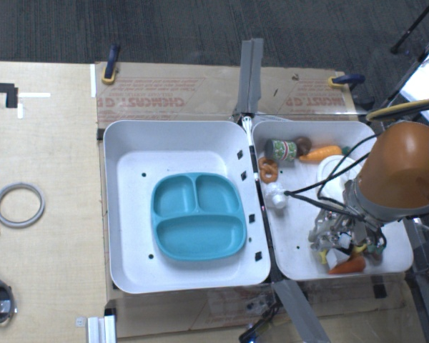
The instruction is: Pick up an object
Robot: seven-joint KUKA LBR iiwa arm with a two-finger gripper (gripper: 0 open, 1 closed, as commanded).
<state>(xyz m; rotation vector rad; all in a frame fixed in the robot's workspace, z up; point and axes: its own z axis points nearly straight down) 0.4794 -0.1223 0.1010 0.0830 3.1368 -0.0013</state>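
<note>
1. The grey arm with the big orange band (404, 166) comes in from the right and hangs over the right shallow white bin (293, 259), so a fair chunk of that bin's right side is covered.
2. The two-finger metal gripper (336, 236) sits low in the near-right part of that bin, right in a pile of small stuff. Honestly can't tell how it's set; too much clutter and cable around it.
3. Just beside the gripper, toward the near rim, there's a small red-orange pepper-like piece (347, 265), nearly touching the bin's front edge. Not much room there.
4. At the far end of the same bin: a dark green little can lying on its side (284, 149), an orange carrot-shaped toy (322, 153) next to it, and a small orange ring (268, 170) hugging the left wall. A pale whitish lump (275, 200) sits a bit nearer, also close to that wall.
5. The middle floor of the right bin is the open patch.
6. The left shallow white bin (125, 213) holds a teal three-compartment plastic plate (198, 216) in its centre, with bare floor all around it.
7. Off on the bench, a grey ring (18, 204) lies well away to the left.
</note>
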